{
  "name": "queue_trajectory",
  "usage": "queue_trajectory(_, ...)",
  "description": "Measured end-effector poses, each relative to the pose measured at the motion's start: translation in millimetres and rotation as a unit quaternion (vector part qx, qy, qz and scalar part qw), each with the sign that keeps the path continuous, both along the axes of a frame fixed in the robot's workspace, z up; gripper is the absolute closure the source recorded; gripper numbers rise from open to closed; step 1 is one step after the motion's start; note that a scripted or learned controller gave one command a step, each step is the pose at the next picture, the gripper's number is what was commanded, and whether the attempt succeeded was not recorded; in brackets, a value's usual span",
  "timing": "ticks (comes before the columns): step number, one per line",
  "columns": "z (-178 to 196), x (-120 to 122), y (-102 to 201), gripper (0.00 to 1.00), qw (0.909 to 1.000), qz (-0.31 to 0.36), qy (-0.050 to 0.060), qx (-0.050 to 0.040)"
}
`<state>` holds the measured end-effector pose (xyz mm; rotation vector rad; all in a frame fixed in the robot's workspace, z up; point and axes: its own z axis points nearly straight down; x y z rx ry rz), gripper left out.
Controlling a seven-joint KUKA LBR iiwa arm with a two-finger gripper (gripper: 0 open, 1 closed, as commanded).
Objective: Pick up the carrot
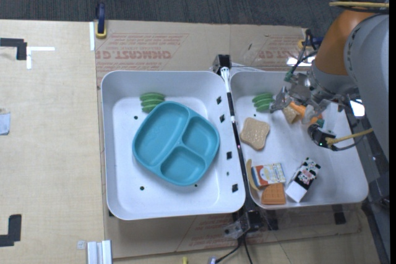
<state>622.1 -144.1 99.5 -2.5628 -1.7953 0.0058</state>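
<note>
We see our metal two-finger claw (289, 103) low over the small orange carrot (297, 109), touching it; grip state unreadable.

Bins: two white bins, the left bin (111, 151) and the right bin (346, 176).

Plates: one blue sectioned plate (176, 143), with three compartments.

Green leafy toy pieces: two, one green piece (152, 100) in the left bin and a second green piece (263, 101) in the right bin.

Bread: one toy bread slice (255, 133).

Orange carrot-like pieces: one carrot (297, 109), partly hidden beneath the gripper (291, 102).

Printed cartons: one small carton (268, 174); one black-and-white cow-patterned carton (302, 180).

Orange crackers: one orange cracker (273, 195).

Arms: one.
</note>
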Motion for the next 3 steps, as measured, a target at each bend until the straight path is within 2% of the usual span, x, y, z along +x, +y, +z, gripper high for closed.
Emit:
queue_trajectory(1, -8, -7, -46, 0.00, 0.9997, -0.026, -0.001, -0.0026)
queue_trajectory(2, 1, -7, -45, 1.00, 0.9997, -0.022, 0.000, -0.0034)
queue_trajectory(3, 70, 10, 23, 1.00, 0.9932, -0.116, -0.003, -0.0055)
